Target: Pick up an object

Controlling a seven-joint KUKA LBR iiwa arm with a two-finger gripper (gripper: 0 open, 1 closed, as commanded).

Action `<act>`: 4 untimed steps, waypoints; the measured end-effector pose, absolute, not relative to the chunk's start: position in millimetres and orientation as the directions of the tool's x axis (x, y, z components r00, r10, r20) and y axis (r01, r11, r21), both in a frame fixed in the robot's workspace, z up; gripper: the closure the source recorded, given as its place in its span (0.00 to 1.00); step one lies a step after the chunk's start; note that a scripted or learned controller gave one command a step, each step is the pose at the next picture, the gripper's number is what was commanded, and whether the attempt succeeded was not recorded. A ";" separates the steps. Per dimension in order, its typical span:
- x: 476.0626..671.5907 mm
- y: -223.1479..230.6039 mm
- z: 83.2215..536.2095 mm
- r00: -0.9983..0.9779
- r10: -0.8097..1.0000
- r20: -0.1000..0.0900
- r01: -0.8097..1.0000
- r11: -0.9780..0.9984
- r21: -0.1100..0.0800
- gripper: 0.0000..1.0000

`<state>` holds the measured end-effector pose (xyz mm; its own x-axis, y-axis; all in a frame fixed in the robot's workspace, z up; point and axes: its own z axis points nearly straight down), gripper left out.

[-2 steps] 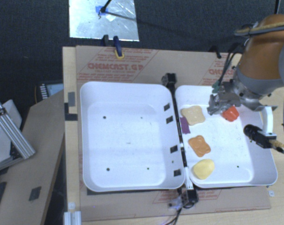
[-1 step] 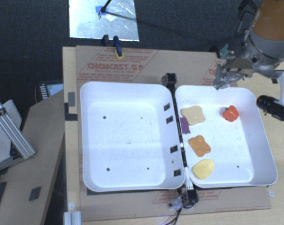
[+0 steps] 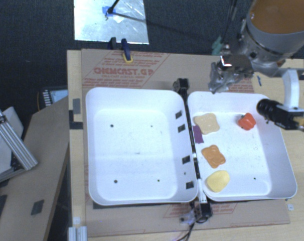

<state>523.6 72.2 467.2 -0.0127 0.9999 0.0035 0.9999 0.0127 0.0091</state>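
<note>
The right bin (image 3: 272,157) holds a beige flat piece (image 3: 207,123), an orange flat piece (image 3: 213,156), a yellow rounded piece (image 3: 217,181) and a small red-orange object (image 3: 247,121). A thin purple strip (image 3: 196,133) lies by the bin's left wall. My gripper (image 3: 219,84) hangs above the far rim of the right bin, up and right of the beige piece, with nothing seen between its fingers.
The left bin (image 3: 94,149) sits beside the right one, joined by a row of black clips (image 3: 184,129). Both rest on a cardboard sheet (image 3: 127,69). A shiny foil square (image 3: 111,13) lies at the back. A metal rail (image 3: 9,134) stands at the far left.
</note>
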 end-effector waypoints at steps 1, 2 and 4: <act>485.5 86.1 482.2 -0.006 1.000 0.001 1.000 0.006 0.004 1.00; 486.6 126.1 538.1 -0.008 1.000 0.003 1.000 0.008 0.008 1.00; 513.3 126.2 491.9 0.001 1.000 0.003 1.000 -0.001 0.012 1.00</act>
